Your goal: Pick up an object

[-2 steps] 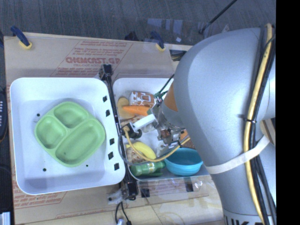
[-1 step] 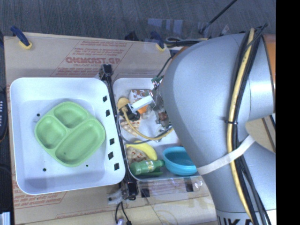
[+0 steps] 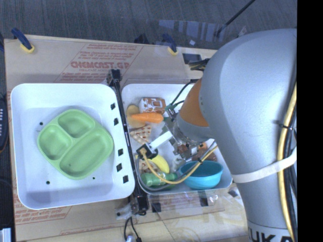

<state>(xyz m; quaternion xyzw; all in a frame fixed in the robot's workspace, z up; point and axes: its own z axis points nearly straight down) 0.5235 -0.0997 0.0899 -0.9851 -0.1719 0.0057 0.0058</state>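
Low in the right bin (image 3: 156, 88) hangs the gripper (image 3: 187, 146), tucked under the big grey arm (image 3: 252, 110). The arm hides a lot of it, so I cannot tell if it is wide or narrow. Just beside it, on the near side, sits a blue bowl (image 3: 202, 174). To the left and a bit nearer lies a yellow toy fruit (image 3: 160, 164), with a green thing (image 3: 151, 179) right next to it. To the left and farther away lies an orange carrot (image 3: 146, 118), and its long side runs left to right. Past the carrot, by the far wall, is a small box (image 3: 152, 104). I think the bowl is the closest thing to grab, with only a short move toward the near side. Well apart, the left bin (image 3: 30, 185) holds a green plate (image 3: 75, 142).
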